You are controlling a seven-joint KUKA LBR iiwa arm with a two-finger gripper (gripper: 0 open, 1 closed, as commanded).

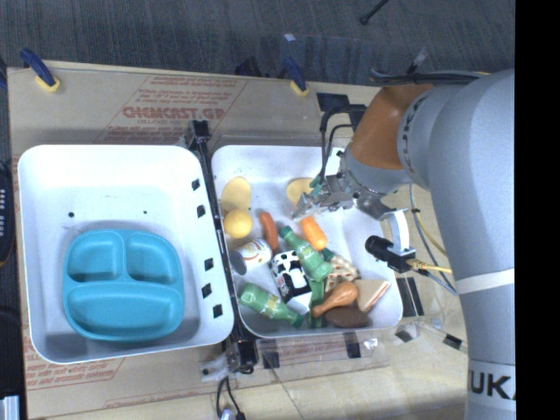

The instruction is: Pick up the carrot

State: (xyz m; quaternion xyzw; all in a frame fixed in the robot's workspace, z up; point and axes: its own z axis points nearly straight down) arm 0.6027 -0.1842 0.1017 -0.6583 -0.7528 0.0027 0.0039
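1. brown cardboard-covered surface (175,103) printed with red lettering carries two shallow white plastic bins side by side; blue clamps sit along its far edge.
2. left white bin (52,173) holds a light blue plastic tray with three compartments (124,284), lying toward the near side.
3. right white bin (262,160) holds a pile of toy food.
4. small orange plastic carrot (269,230) lies near the middle of the right bin, just right of two pale yellow round pieces (236,208) and above a white ball with brown marks (255,253).
5. second orange piece (314,232) lies right of the carrot, against a green plastic bottle (304,256).
6. another green bottle (269,304) lies at the near edge; a black-and-white patterned block (291,276) sits between the two bottles.
7. brown toy drumstick (335,297) and a tan wedge (373,293) lie at the near right corner.
8. grey arm with orange band (385,134) reaches in from the right; its jaws (322,195) sit low over the far right part of the right bin, beside a pale yellow piece (299,188), apart from the carrot.
9. jaws opening: cannot tell; nothing visibly gripped.
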